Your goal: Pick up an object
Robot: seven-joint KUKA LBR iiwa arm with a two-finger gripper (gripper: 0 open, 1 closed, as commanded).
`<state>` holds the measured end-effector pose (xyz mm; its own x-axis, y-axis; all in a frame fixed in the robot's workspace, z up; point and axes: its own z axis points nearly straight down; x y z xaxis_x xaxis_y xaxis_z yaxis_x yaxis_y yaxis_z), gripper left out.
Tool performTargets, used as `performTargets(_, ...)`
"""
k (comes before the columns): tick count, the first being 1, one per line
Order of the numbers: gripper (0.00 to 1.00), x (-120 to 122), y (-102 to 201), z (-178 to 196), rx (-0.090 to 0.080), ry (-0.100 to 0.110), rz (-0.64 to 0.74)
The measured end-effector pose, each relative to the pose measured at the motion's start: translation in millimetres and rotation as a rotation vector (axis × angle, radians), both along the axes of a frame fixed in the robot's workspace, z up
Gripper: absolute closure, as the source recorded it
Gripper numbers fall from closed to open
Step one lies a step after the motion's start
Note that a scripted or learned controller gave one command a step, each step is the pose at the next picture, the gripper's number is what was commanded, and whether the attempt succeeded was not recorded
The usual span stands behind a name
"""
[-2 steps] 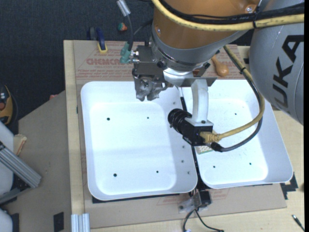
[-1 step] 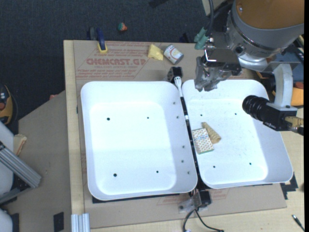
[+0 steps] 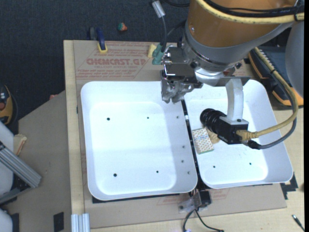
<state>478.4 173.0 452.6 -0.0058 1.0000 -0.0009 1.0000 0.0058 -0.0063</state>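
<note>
Here the claw [image 3: 172,96] hangs over the ridge where the 2 bins meet, near their far edge, with the grey arm [image 3: 241,18] and its orange band looming above it from the right. Whether the claw is apart or together I cannot tell; its tips blur into the dark metal just above them, and nothing shows between them.

The small packet [image 3: 203,140] lies in the right bin [image 3: 256,173], hard against that bin's left wall and nearer the camera than the claw, apart from it. It lies flat, a rough rectangle, its long axis running from the far side toward the near side with a slight tilt to the right at the near end. Its face is pale with a fine checked or dotted print and tan edges.

A black cylindrical fitting [image 3: 219,124] on the arm's mount sits just beside the packet's far right corner. The left bin [image 3: 96,129] sits beside it on the worktop [image 3: 77,178].
</note>
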Motion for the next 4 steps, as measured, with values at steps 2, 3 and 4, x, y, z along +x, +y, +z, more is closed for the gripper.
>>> performTargets(2, 1.00, 2, 51, 39, 0.010, -0.023, -0.004)
performTargets(3, 1.00, 1, -29, 86, 0.002, -0.015, -0.014)
performTargets(4, 1.00, 5, 49, -14, -0.003, 0.006, 0.002)
